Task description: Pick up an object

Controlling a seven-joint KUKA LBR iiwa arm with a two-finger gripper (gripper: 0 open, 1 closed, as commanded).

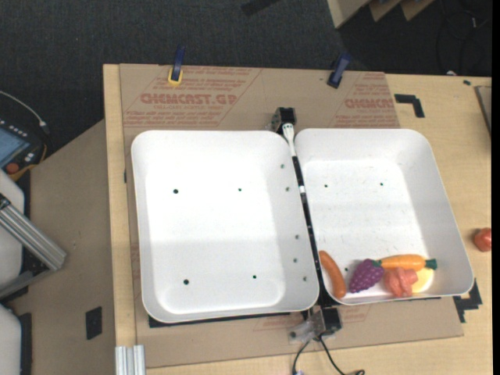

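Several toy foods lie along the near edge of the right bin (367,143). An orange sausage-shaped piece (332,273) rests slanted against the bin's left wall. Beside it sits a purple bunch of grapes (365,275). To the right lie an orange carrot with a green top (406,262), a red piece (398,282) below it, and a pale yellow piece (423,281) partly hidden behind them.
The left bin (211,225) stands beside the right one on a brown board (234,92). A small red-orange object (483,240) lies on the board right of the bins. Blue clamps (339,69) hold the board's far edge.
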